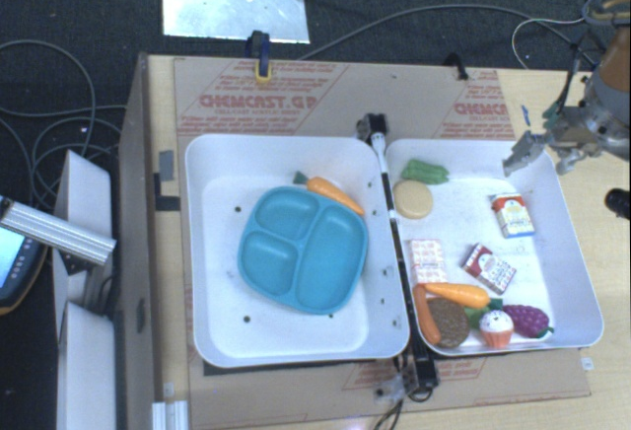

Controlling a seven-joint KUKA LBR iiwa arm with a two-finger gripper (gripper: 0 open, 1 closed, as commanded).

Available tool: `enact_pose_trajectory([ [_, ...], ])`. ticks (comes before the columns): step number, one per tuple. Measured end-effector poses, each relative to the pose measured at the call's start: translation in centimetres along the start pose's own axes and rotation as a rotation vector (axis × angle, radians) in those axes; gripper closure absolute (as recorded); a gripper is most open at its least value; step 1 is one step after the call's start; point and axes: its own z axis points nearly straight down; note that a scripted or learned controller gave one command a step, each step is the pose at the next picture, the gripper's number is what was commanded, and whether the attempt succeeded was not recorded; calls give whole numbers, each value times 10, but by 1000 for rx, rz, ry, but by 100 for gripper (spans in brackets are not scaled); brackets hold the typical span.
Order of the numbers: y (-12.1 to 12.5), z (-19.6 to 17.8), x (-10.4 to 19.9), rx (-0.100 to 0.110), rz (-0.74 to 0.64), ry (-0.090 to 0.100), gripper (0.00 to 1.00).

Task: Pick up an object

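Camera view has the hand [540, 144] over the shallow white right bin's [582, 265] far rim, can't tell its state; dropping here could clip the rim.

carrot [456, 294] | orange, lying flat | right bin, near front

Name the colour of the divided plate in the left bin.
Light blue; the divided plate shows plainly in the camera view.

A robotics lab — loose cables [59, 58], cardboard-topped bench [325, 93], toy-food bins [582, 300].
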Motion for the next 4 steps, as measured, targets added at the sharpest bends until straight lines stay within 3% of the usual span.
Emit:
enact_pose_trajectory([
  [1,23,56,5,2,-2,1,0],
  [2,18,120,-3,3,2,1,0],
  [3,7,153,33,-2,-3,0,0],
  [4,-27,154,67,1,-1,1,0],
])
